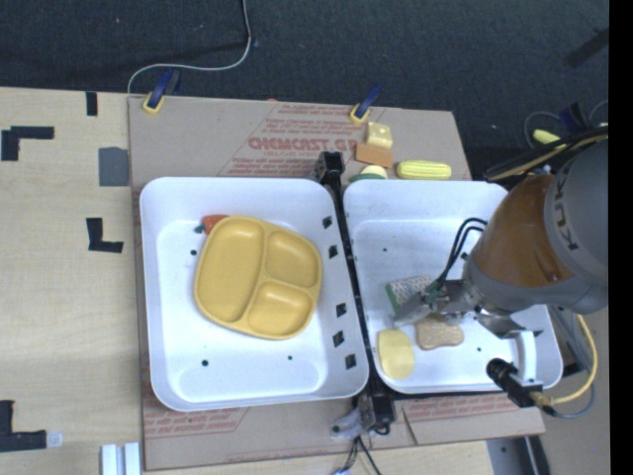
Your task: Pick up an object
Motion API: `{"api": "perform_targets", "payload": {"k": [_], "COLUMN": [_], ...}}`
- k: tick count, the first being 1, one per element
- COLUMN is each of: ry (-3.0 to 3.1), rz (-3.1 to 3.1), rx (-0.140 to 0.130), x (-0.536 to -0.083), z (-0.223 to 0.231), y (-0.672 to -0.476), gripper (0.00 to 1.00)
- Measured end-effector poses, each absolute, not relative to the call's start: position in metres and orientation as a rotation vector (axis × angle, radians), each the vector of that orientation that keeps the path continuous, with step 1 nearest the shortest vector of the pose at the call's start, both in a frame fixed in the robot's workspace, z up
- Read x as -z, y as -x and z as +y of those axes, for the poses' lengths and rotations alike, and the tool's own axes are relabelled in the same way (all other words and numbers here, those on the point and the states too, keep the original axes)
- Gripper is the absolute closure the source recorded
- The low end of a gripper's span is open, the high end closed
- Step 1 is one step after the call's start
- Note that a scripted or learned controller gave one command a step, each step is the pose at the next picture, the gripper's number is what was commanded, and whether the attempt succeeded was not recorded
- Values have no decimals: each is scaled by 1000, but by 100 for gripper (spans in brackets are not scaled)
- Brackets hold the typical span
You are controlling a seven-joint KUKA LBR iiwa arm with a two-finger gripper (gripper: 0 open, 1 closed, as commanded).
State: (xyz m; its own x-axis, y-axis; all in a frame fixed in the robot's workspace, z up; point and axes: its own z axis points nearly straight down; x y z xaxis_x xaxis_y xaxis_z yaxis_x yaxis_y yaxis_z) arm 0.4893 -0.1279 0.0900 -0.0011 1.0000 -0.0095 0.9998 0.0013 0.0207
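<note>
Gripper [427, 305] sits low in the right bin [415, 198], grip state unclear, just above the tan bread-like piece [439, 335]. Looks light and squishy; pinch across the narrow middle.

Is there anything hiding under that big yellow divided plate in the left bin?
Yes. A small red-orange thing with a bit of green pokes out at the upper left edge of the yellow plate. The plate covers the rest, so what it is stays unclear.
</note>
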Motion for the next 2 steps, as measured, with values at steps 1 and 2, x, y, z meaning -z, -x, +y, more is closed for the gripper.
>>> {"api": "perform_targets", "payload": {"k": [1, 2], "ry": [-2212, -2213], "rz": [2216, 2219], "rx": [-3, -6], "x": [-89, -89], "z": [-103, -111], "y": [-541, -614], "gripper": [0, 0]}}
